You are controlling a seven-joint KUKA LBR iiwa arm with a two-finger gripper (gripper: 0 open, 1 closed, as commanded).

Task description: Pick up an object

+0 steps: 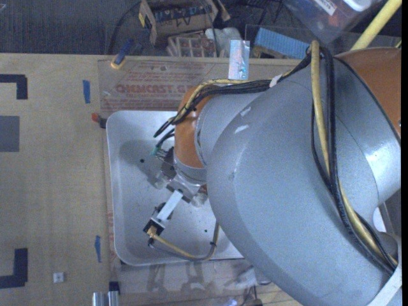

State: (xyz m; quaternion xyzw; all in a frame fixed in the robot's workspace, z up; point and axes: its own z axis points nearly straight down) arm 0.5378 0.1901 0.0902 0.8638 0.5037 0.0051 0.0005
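Bin (121, 190), left: white, shallow. Gripper (160, 172), centre: low over the bin floor; whether open or closed cannot be told. Object: hidden beneath it, presumably small and light; grasp across its narrow width. Arm (287, 190), right.

This is looking like a robotics lab: a grey arm (287, 171) is hanging over a tape-marked plywood bench (51, 190), cardboard boxes (175, 13) cluttering the far floor (64, 11).
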